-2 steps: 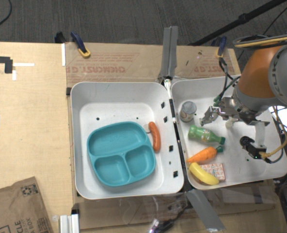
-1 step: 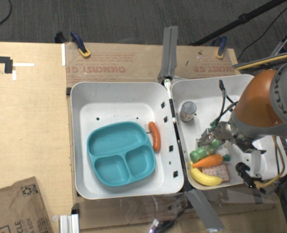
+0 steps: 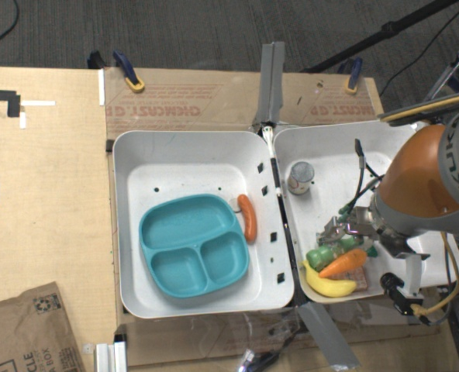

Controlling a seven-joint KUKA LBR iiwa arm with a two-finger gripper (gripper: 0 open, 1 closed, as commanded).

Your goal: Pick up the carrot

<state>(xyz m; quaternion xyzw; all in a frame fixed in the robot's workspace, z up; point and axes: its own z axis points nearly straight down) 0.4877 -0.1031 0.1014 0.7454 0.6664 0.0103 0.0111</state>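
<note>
Camera view: the carrot (image 3: 344, 263) lies at the near edge of the right bin (image 3: 330, 142), resting against a banana (image 3: 328, 285) and beside a green vegetable (image 3: 321, 256). The end effector (image 3: 339, 229) hovers just above this cluster; its state cannot be determined. Judged step: approach. Next move requires descent onto the carrot alone.

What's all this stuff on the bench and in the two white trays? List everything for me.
Left bin: one, white, bench centre.
Right bin: one, white, beside it.
Divided plate: one, teal, left bin.
Sausage: one, orange-red, left bin, by the plate's right edge.
Can: one, silver, right bin, upper left.
Carrot: one, orange, right bin, lower part.
Banana: one, yellow, below the carrot.
Green item: one, beside the carrot.
Clamps: two, blue and yellow, back edge.
Cardboard box: one, brown, bottom left.
Arm: one, grey and orange, over right bin.
Gripper: one, above the carrot.
</note>
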